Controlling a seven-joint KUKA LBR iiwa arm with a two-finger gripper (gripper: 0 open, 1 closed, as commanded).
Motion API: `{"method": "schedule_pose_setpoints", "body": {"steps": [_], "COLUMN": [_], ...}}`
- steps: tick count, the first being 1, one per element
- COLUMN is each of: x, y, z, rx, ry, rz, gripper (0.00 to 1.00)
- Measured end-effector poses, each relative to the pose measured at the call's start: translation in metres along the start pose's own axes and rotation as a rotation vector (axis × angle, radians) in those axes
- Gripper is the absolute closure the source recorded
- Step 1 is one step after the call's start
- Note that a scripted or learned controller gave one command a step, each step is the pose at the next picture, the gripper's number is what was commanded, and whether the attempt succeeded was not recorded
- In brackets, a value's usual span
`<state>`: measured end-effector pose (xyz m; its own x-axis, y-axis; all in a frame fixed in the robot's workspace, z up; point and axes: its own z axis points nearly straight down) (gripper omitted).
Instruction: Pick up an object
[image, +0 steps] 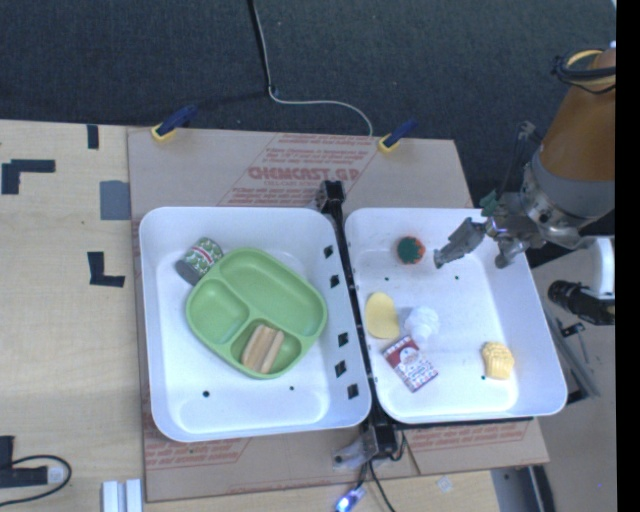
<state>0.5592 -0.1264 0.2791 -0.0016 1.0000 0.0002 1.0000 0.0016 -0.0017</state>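
While the arm reaches in from the right, its pincer (478, 243) hangs over the upper part of the right bin (530, 330), fingers spread w/ nothing between them. One finger points down-left toward the bin's back half, the other sits nearer the right rim. Closest thing is a small round green-and-red ball (410, 249), just left of the pincer, approx. level w/ it and near the bin's back wall; being round, it has no long axis to line up with. Other candidates lie lower in the same bin: a yellow piece (381, 315), a white lump (423, 322) beside it, a red packet (411, 363) below those, and a yellow block (497, 360) toward the right. The left bin (160, 300) holds a green tray (255, 305), well apart. Judging by position, the ball is the likely target: a short shift left, then down.
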Motion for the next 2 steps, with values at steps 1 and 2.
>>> {"method": "schedule_pose_setpoints", "body": {"steps": [1,2], "x": [0.059,0.105], "y": [-0.05,-0.052], "z": [0.084,0.005], "rx": [0.013,-0.007], "ry": [0.004,0.001], "rz": [-0.003,-0.006], "gripper": [0.0,0.0]}}
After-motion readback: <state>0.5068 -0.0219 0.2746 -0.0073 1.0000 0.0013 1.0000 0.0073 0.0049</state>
